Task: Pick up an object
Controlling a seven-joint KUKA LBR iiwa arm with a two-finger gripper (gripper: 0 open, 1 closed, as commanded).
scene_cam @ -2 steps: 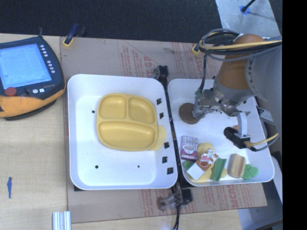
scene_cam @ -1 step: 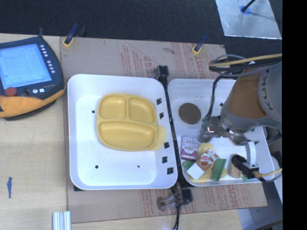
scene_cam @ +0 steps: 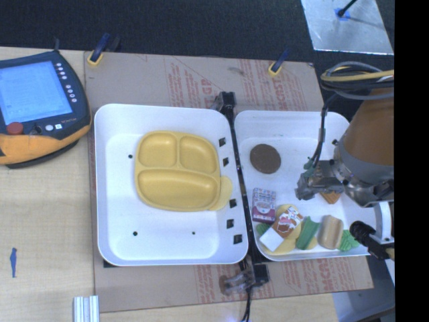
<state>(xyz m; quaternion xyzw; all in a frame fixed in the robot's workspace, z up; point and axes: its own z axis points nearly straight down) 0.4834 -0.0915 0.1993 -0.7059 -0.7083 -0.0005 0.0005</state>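
The right bin (scene_cam: 295,123) holds a brown round disc (scene_cam: 265,158), a small red-and-white packet (scene_cam: 263,204), a yellow-and-red toy (scene_cam: 287,223), a green piece (scene_cam: 308,234), a tan bread-like piece (scene_cam: 330,231) and an orange piece (scene_cam: 330,196). My gripper (scene_cam: 315,183) hangs low over the right side of this bin, just left of the orange piece and above the tan piece. The arm's wrist hides its fingertips.
The left bin (scene_cam: 114,180) carries a yellow divided plate (scene_cam: 178,170). A teach pendant (scene_cam: 37,106) lies on the bench at far left. Black clamps (scene_cam: 228,102) sit along the seam between the bins. Cables (scene_cam: 355,76) loop at the right.
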